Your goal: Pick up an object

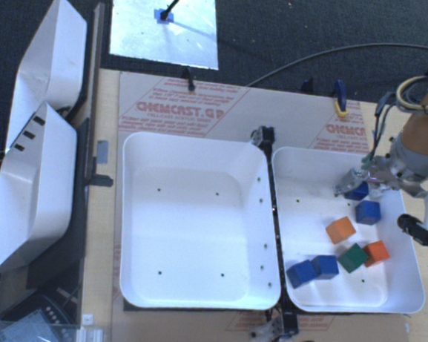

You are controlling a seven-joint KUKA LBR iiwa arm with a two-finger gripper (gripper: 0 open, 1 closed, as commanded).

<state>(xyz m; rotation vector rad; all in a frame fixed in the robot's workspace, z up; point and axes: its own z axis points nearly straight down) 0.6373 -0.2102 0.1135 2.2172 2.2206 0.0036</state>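
My gripper (362, 184) hangs low over the far right part of the right bin (303, 174). A blue block (358, 192) shows just under its tip, partly hidden by the metal, and I cannot tell whether it is gripped. A second blue block (368, 211) lies just in front of it. Further forward lie an orange block (340, 230), a smaller orange block (376, 252), a green block (353, 258) and two blue blocks (325, 265) (302, 273).
The left bin (133, 197) stands beside the right one, a black divider (269, 208) running between them. The arm's grey wrist (416, 158) leans over the right bin's far right rim. A black bracket (417, 229) juts in at the right rim.
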